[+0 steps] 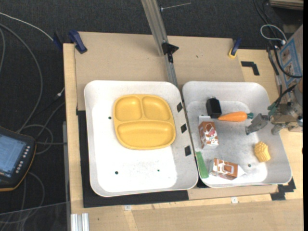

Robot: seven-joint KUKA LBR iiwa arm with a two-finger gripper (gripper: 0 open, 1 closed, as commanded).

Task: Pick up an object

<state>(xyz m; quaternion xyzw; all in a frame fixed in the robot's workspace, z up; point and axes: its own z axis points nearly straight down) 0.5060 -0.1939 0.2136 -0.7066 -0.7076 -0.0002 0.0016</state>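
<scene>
Since the carrot (233, 116) looks light, stiff and smooth, its thick middle is best gripped; the pincer (254, 125) is seen empty, slightly parted.

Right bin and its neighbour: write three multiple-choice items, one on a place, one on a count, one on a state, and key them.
1. Where does the yellow divided plate lie?
A. left bin
B. right bin
C. bare bench

2. How many small red-and-white cartons are in the right bin?
A. one
B. two
C. four

3. How does the carrot lie?
A. standing on end
B. flat on the bin floor
C. on the plate

Key: 1 A, it rests inside the left bin. 2 B, one carton mid-bin, another near the front. 3 B, it lies lengthwise.
</scene>
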